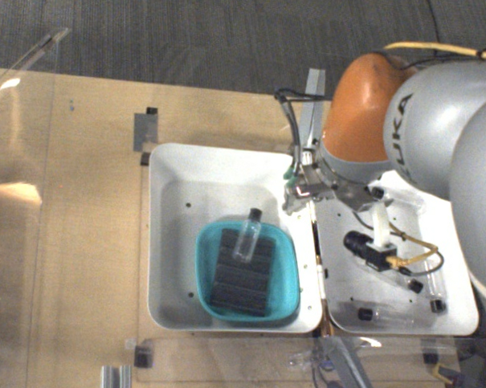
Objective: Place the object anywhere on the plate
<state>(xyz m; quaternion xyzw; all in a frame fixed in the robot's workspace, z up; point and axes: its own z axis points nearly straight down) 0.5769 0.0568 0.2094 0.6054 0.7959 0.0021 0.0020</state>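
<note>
A teal plate (207, 258) lies in the left bin (171, 226). On it rests a black ridged block (239, 284). A clear tube with a black cap (247, 236) lies across the block's far end, its cap pointing away from me. My gripper (387, 253) hangs low over the right bin (455, 315), under the orange-banded wrist and well clear of the plate.
In the right bin lie a small black piece (365, 313) near the front wall and a small clear vial (435, 296) at the right. The arm's grey body covers that bin's far right part. The divider between the bins runs just left of the wrist.
</note>
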